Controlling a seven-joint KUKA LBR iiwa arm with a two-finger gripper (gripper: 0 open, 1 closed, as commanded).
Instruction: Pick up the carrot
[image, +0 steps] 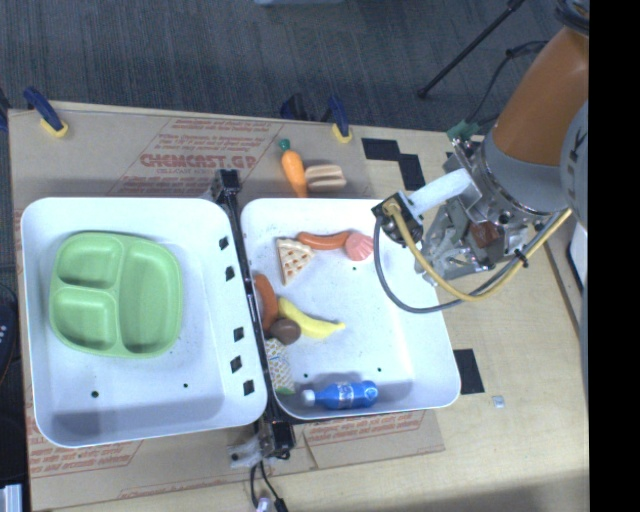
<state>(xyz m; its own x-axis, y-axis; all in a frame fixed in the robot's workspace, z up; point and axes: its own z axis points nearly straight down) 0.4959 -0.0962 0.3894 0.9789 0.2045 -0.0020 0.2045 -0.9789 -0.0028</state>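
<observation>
Although the task names a carrot (292, 170), we find it outside both bins, lying on the cardboard (190, 155) just beyond the far rim of the right bin (430, 350). It is small and orange with a green top; its long axis runs roughly from far to near, green end away from us, and a bun-like toy (325, 178) sits just beside it on the right.

We see the gripper (462, 240) over the right edge of the right bin, well apart from the carrot. From the gripper, the carrot lies to the left and farther back (toward the top of the view). Cables loop around the wrist, and we cannot tell whether the gripper is wide or narrow, or whether it touches anything.

Inside the right bin lie a sausage (325, 240), a waffle slice (293, 258), a banana (310, 320) and a blue bottle (343, 394). A green tray (115, 293) rests in the left bin (60, 420).

We judge the coming move to be a reach left and back, across the bin's rim.
</observation>
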